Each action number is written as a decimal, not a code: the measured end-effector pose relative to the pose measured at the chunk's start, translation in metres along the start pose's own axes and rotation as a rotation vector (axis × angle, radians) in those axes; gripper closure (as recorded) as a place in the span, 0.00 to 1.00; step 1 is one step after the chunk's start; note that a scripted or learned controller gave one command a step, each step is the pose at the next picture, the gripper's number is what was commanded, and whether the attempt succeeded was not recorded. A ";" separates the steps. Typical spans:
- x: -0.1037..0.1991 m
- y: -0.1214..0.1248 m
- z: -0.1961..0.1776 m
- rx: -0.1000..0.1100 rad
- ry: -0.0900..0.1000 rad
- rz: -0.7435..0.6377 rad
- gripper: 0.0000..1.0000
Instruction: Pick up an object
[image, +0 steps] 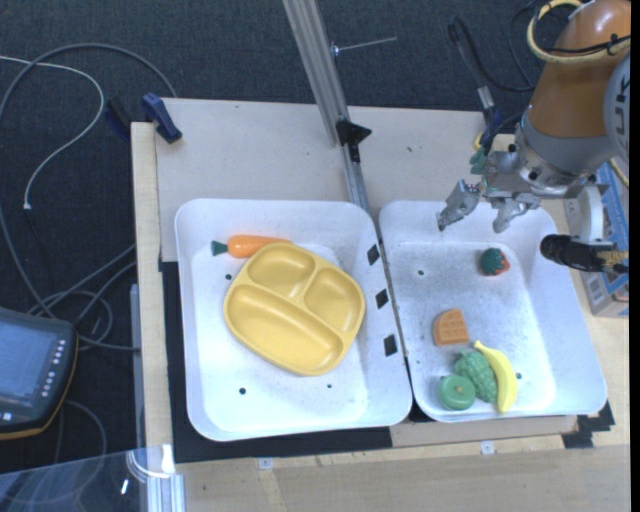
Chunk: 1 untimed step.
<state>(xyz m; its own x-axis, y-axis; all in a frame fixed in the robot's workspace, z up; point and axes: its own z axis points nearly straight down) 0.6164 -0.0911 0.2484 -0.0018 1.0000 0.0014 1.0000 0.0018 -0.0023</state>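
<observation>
At the near edge of the right white bin (585, 340) a round green plastic disc (456, 392) lies touching a knobbly green toy vegetable (478, 372) and a curved yellow plastic banana (499, 374). The gripper (482, 213) hangs over that bin's far rim with its two fingers spread apart and nothing between them. Nearest it, just below and to the right, sits a small green-and-red toy strawberry (492, 262), the likeliest pick: probably light, hard and rather slick, best pinched across its widest middle. Further on lies an orange waffle-like toy square (451, 327). In the left white bin (195, 300) rest a yellow compartmented plate (294, 308) and an orange toy carrot (249, 245).
</observation>
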 end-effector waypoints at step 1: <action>0.000 0.000 0.000 0.000 0.000 0.000 0.00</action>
<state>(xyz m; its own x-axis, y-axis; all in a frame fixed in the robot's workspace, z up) 0.6164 -0.0911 0.2484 -0.0014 1.0000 0.0016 1.0000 0.0014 -0.0020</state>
